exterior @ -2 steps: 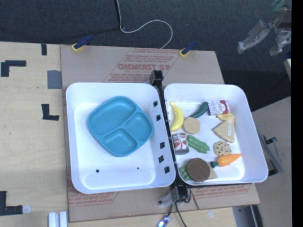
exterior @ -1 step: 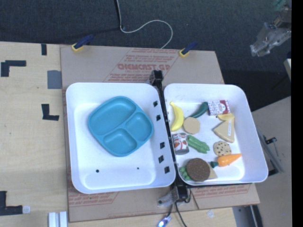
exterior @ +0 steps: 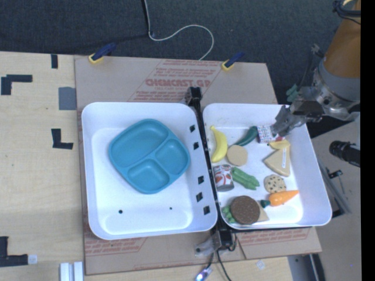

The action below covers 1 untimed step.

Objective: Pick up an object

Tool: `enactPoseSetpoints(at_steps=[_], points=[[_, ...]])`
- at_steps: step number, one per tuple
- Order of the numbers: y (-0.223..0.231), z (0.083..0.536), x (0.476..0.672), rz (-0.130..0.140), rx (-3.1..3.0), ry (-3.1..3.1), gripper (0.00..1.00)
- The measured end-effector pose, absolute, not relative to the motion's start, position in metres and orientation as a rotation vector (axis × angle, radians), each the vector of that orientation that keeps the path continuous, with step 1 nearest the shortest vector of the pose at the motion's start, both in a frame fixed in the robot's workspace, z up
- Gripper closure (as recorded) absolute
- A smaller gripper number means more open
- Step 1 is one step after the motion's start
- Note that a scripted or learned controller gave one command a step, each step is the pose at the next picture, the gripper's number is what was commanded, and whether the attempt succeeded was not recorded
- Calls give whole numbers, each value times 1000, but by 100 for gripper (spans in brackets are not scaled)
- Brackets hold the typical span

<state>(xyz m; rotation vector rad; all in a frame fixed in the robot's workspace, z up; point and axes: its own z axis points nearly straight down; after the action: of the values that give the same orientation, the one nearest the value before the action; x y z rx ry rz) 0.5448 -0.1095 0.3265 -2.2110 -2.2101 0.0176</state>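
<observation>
I have the gripper (exterior: 280,126) low over the far right corner of the right bin (exterior: 313,174), just above a small wrapped packet (exterior: 265,134) lying beside a green pepper (exterior: 248,136). I cannot tell how the claw stands. I judge this the approach; next it must settle squarely over the packet.

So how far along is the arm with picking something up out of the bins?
Nothing looks picked yet. The banana, carrot, cookie and burger all lie in the right bin. In hand: the gripper hangs over that bin's upper right part, above the small can there. Left: closing on an item and lifting it clear.
</observation>
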Motion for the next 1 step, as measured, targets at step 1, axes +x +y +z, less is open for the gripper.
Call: enactPoseSetpoints(at_steps=[1], points=[[-58,254,517,11,-2209,-2219,100]])
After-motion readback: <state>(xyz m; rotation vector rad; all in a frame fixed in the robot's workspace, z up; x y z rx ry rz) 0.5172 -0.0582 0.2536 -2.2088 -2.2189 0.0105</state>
